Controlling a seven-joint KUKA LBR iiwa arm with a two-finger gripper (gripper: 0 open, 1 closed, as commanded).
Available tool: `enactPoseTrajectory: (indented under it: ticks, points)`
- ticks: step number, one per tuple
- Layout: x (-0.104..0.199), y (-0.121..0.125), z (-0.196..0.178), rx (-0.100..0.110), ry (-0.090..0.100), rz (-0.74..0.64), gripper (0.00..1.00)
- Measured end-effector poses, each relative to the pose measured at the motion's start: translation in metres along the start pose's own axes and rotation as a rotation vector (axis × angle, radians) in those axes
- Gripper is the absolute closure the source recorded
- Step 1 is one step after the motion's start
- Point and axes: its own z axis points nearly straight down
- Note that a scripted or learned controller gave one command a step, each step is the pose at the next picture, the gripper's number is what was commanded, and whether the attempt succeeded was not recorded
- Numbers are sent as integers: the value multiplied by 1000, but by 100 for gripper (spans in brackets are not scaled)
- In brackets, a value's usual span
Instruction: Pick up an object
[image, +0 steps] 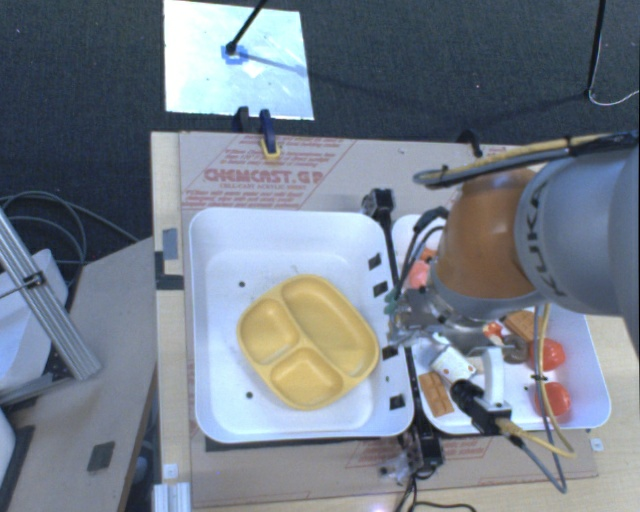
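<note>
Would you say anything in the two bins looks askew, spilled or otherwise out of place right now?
Mildly, yes: the yellow divided tray lies turned at a slant to the walls of the left bin, not square with them. It looks intact and nothing has spilled. The small items in the right bin are scattered loosely, partly hidden by the arm.

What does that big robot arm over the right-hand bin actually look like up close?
The arm is a thick rounded grey tube with dark lettering, then a shiny orange band above the wrist. Black cables loop beside it, and yellow wires trail below, over the right bin.
</note>
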Motion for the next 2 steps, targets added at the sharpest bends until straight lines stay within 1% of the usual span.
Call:
enactPoseTrajectory:
  ticks: [1,2]
  points:
    - [-2,-9,-6,-5,-1,7,100]
    - [7,-8,-28,-9,-2,3,100]
